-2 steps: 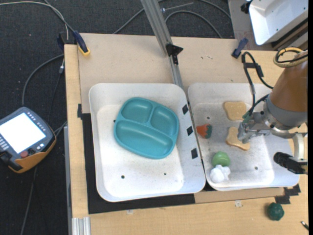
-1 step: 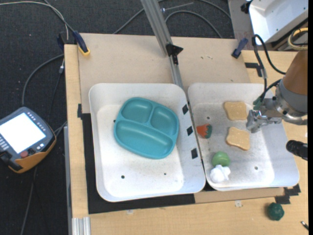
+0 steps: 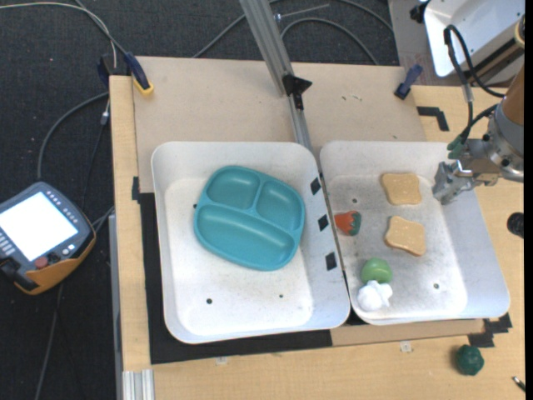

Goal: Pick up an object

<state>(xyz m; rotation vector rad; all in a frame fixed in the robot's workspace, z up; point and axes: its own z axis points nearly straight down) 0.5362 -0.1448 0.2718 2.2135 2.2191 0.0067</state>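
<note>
At the right bin's (image 3: pixel 491 294) far right edge, our gripper (image 3: pixel 445 182) hovers, grip unclear; next we reach the toast (image 3: pixel 402 188).

Two white bins (image 3: pixel 250 323), one teal plate (image 3: pixel 249 217), two toast slices (image 3: pixel 402 188), one strawberry (image 3: pixel 348 222), one green ball (image 3: pixel 468 358).

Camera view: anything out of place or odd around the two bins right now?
One thing: a dark green ball lies on the bench outside the right bin, near its front corner. The other items sit inside the bins.
</note>
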